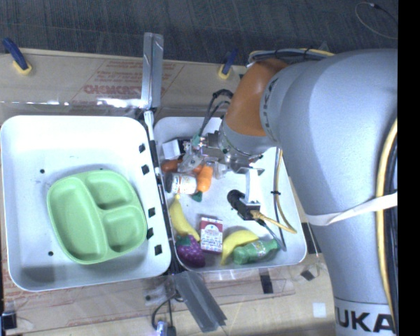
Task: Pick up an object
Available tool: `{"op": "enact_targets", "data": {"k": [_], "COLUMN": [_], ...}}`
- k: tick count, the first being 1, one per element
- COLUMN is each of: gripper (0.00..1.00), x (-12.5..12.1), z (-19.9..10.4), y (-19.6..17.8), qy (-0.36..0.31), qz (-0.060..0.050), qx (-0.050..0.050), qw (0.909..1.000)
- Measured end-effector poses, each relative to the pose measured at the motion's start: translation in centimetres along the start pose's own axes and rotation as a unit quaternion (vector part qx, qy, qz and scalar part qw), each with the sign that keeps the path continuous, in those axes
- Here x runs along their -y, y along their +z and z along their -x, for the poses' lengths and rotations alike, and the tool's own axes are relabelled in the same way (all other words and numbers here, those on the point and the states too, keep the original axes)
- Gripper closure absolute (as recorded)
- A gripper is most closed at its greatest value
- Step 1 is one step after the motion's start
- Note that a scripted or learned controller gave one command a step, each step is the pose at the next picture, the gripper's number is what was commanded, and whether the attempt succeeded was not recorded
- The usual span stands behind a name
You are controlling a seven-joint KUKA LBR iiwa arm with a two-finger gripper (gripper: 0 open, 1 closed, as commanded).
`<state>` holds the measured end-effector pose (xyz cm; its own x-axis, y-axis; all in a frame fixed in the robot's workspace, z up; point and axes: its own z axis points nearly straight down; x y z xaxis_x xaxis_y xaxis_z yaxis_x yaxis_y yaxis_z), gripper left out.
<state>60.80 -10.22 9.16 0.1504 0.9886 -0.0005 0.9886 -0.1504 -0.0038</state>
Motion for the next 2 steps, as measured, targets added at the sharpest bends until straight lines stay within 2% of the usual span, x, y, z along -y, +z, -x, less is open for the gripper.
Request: {"op": "enact_targets", "data": {"k": [1, 2], "gripper": [1.00, 1.00], "x": [0.1, -1.2], "z": [0.0, 0.5], "y": [-0.9, -1.0], "qy": [-0.002, 0.182], "qz": [-0.002, 0.000], "qx": [0.000, -0.001], "qw": [1.0000, 0.9832]}}
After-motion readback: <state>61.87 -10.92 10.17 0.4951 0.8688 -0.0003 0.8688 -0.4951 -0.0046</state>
